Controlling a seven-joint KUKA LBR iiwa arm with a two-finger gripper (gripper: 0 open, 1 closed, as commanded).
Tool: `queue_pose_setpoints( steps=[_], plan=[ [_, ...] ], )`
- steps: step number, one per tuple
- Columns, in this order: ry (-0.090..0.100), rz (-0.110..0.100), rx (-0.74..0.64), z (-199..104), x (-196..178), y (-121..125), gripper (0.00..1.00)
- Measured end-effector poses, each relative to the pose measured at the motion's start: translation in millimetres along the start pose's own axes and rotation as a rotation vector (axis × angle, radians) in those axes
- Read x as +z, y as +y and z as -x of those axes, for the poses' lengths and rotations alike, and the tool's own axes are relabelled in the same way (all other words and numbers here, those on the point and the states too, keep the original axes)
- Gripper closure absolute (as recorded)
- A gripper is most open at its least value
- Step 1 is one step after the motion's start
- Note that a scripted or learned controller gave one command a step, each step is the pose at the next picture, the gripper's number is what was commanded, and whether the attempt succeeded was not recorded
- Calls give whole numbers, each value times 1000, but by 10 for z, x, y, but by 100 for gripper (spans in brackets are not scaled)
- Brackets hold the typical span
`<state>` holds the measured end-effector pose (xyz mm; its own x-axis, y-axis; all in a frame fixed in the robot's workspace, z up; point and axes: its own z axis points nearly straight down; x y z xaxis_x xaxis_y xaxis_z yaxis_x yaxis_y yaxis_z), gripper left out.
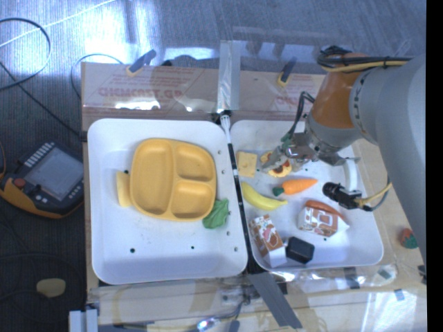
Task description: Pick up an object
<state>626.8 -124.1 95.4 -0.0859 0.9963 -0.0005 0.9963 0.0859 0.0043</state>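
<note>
My gripper (282, 156) is low in the right bin (367, 251), near its back left part, with the grey arm and its orange band reaching in from the right. Directly under and in front of the gripper lies a small orange, red and yellow toy (278, 171). An orange carrot (300, 185) lies just to the front right of it. A yellow banana (261, 197) is in front, and a pale yellow square block (246, 163) is to the left. Whether the toy is between the fingers is hidden.
Nearer the front of the right bin are a red and white carton (266, 235), a black block (300, 250) and a red and white packet (321, 218). The left bin (111, 254) holds a yellow divided plate (173, 178) and a green leafy piece (217, 214).
</note>
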Motion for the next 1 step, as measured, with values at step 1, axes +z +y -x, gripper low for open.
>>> queue_pose_setpoints(
  steps=[1],
  plan=[
    [0,-10,32,-517,-848,121,100]
  ],
)
